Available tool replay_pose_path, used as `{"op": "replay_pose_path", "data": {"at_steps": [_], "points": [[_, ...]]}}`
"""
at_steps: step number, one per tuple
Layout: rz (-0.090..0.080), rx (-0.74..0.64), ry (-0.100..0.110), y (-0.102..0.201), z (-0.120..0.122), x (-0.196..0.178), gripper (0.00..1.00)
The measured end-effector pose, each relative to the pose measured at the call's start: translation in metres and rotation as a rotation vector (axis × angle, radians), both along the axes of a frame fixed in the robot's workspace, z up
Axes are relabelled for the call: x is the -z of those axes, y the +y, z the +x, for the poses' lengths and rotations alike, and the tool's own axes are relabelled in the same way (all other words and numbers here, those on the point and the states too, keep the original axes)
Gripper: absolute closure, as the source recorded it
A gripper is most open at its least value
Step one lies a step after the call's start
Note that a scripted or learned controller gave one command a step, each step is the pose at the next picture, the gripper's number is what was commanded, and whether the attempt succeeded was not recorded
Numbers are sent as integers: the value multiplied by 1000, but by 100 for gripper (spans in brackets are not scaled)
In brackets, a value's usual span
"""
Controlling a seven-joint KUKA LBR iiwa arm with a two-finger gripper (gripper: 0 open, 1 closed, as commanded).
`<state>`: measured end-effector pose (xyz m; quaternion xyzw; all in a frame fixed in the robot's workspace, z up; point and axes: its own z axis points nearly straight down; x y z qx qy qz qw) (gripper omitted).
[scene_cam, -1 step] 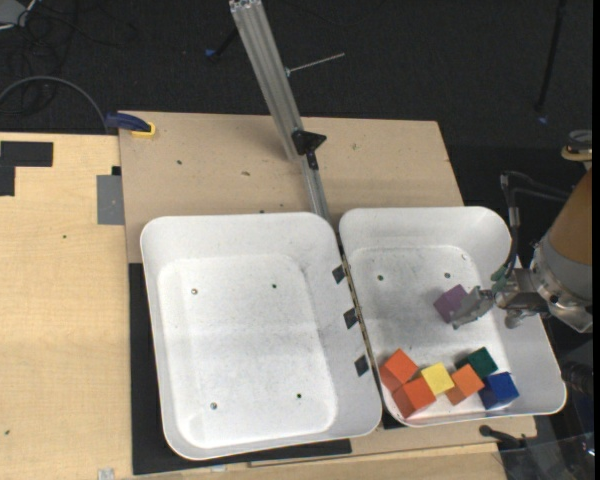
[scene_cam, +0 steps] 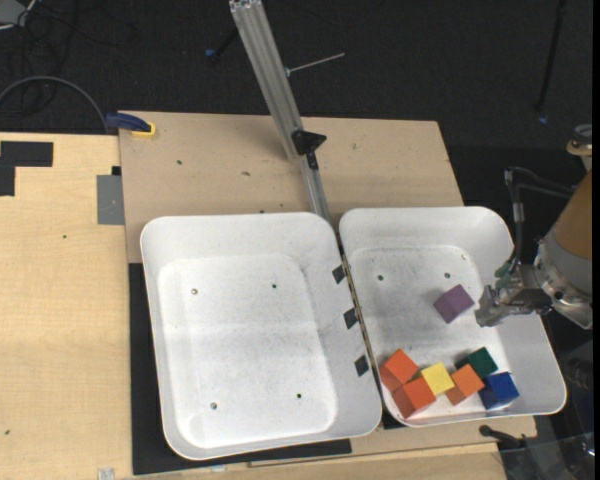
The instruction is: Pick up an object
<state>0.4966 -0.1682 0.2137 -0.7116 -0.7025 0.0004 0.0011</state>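
The left bin [scene_cam: 245, 328] is sitting on the bench [scene_cam: 280, 168] with its white floor bare, so it is probably serving as the place where picked things get dropped. A slanted metal rail [scene_cam: 275, 88] is running down from the top of the view to the seam between the two bins, apparently a fixed part of the rig, not something to handle.

The right bin [scene_cam: 420, 238] is carrying all the loose pieces. Along its near edge a cluster of blocks is crowding together: two orange-red blocks [scene_cam: 407, 380], a yellow block [scene_cam: 437, 378], a smaller orange block [scene_cam: 467, 380], a green block [scene_cam: 479, 359] and a blue block [scene_cam: 499, 389], packed so tightly that several are touching. A purple block [scene_cam: 453, 303] is lying apart from them, nearer the middle of the bin floor, tilted a little, which is making it the easiest piece to take.

The gripper [scene_cam: 495, 306] is hanging low over the right side of this bin, just beside the purple block on its right; at this angle I cannot tell how its jaws are standing, and nothing is visibly being carried. The arm [scene_cam: 575, 238] is reaching in from the right edge.
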Motion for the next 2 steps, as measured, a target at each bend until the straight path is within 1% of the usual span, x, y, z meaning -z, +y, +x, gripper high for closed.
{"op": "replay_pose_path", "data": {"at_steps": [1,2], "points": [[0,0,1,-1,0,-9,100],[1,1,1,-1,0,-9,0]]}}
